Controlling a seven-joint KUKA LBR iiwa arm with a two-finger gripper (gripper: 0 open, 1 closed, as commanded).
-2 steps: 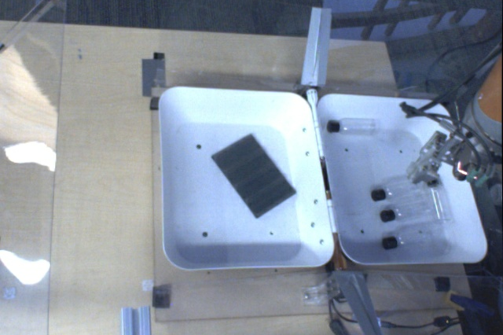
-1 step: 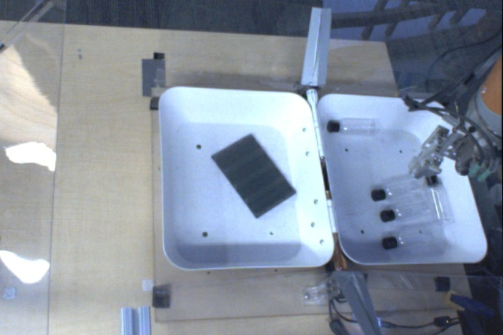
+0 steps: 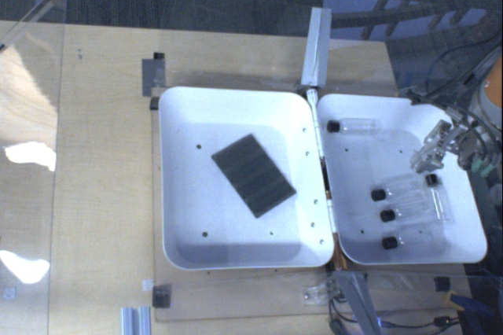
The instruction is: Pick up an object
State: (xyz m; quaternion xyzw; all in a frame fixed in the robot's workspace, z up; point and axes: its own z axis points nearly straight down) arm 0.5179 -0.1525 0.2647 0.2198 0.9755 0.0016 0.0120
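1. Gripper (image 3: 434, 150) hovers at the frame's right, over the right bin (image 3: 471, 247); jaws' state cannot be told.
2. 4 clear vials (image 3: 351, 125) lie in that bin.
3. Dark pad (image 3: 253, 174) lies in the left bin (image 3: 181, 239).

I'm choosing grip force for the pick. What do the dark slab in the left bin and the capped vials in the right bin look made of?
Dark slab: probably rubber or foam, matte charcoal, with faint ridges and no glare. Vials: clear glass or plastic, hard to say which; the bin's white floor shows through them, and their caps are black.
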